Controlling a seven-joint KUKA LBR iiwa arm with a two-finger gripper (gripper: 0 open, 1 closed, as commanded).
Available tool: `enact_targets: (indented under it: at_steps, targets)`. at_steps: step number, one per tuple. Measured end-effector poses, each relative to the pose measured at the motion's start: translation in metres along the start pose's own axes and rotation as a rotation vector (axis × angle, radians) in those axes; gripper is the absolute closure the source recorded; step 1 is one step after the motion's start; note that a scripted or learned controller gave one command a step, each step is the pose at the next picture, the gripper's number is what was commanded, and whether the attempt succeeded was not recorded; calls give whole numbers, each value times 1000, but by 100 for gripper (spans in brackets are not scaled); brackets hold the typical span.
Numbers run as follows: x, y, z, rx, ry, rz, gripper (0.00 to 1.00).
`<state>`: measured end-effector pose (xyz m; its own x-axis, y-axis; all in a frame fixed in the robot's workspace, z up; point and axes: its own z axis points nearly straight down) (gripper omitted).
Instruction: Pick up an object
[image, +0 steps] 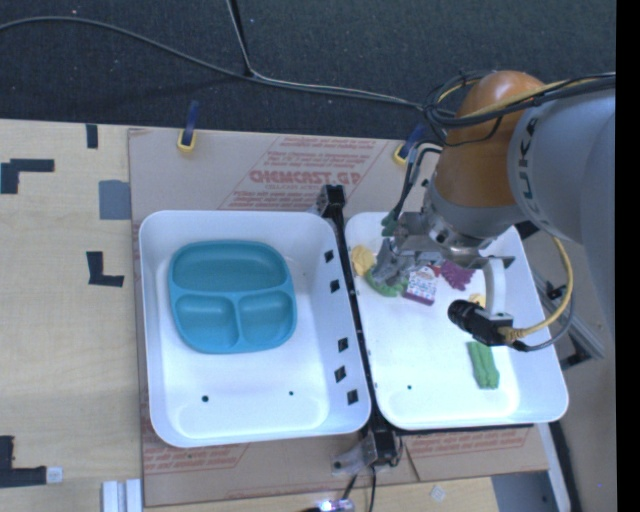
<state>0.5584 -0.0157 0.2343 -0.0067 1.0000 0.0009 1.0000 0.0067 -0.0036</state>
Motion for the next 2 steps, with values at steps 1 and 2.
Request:
enact_targets:
  at_steps: [1,2]
  targets:
    - [57,5,15,1,0,0,100]
    - [101,15,10,-2,0,0,100]
